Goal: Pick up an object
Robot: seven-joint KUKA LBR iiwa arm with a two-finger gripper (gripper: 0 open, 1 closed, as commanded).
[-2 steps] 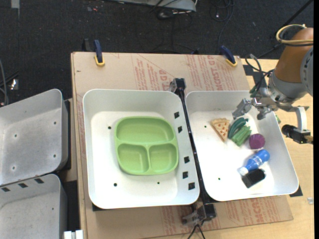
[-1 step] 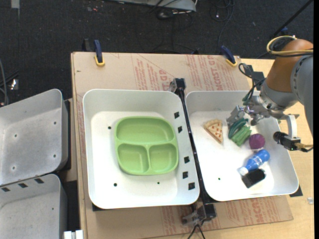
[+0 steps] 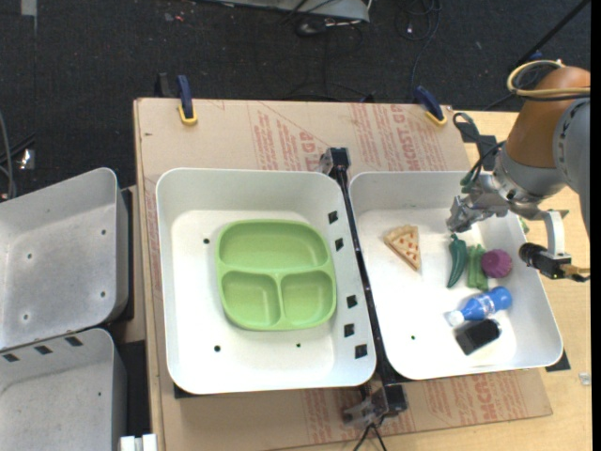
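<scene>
Two white bins are sitting side by side on the counter (image 3: 244, 130) as I am watching from above. I am seeing the left bin (image 3: 178, 214) carrying a green divided plate (image 3: 277, 273) at its middle. I am seeing the right bin (image 3: 394, 200) holding the loose objects. A pizza slice toy (image 3: 404, 246) is lying toward nine o'clock of that bin's middle. A green pepper (image 3: 457, 261) is lying just at three o'clock of the slice, with a second green piece (image 3: 476, 264) touching its right side. A purple object (image 3: 497, 264) is sitting just at three o'clock of that piece. A blue bottle (image 3: 482, 305) with a white cap is lying tilted at six o'clock of the purple object, and a black block (image 3: 478, 335) is lying just at six o'clock of the bottle.

I am watching the arm (image 3: 549, 130) reaching in from three o'clock. The gripper (image 3: 462, 216) is hanging over the right bin just at twelve o'clock of the green pepper. I cannot tell how the gripper stands, and I am seeing nothing held in it.
</scene>
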